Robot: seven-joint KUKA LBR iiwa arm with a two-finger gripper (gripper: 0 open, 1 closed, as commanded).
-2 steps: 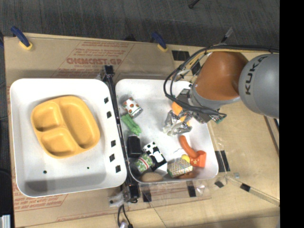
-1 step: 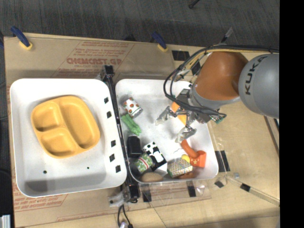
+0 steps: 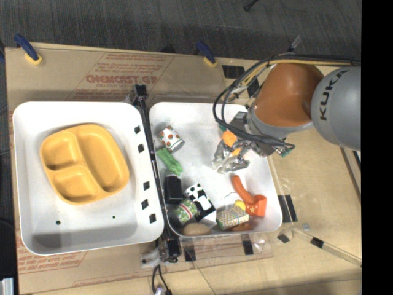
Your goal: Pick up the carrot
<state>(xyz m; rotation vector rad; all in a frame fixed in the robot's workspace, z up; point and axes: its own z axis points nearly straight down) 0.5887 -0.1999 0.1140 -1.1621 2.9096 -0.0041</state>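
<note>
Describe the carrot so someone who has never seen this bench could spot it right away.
Look at the right white bin, the one the grey arm reaches into. Near its right wall, just below the gripper, lies the carrot: a plain orange tapered stick. A boxy orange block sits at its lower end, and the carrot's slim, smooth shape sets it apart from the packets beside it.

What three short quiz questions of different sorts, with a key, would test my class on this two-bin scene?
1. True or false: the yellow divided plate lies in the left bin.
2. Which bin holds the carrot: left or right?
3. Multiple choice: the gripper is A) above the right bin, B) above the plate, C) off the bench.

Key: 1 true; 2 right; 3 A.
</note>
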